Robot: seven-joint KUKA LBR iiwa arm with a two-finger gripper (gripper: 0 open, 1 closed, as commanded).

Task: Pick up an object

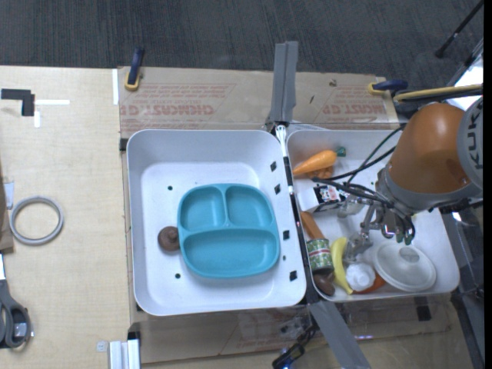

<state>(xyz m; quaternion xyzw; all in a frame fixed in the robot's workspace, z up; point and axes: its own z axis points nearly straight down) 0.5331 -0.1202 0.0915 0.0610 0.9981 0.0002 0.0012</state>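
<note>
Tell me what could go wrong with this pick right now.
The claw hangs over a crowded corner of the right bin: banana, small can and white lid lie close together, so it may nudge neighbours or close on two things. The dangling cables could also snag.

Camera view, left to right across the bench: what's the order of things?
Scissors → grey ring → brown round object → blue divided tray → green can → banana → white lid.
</note>
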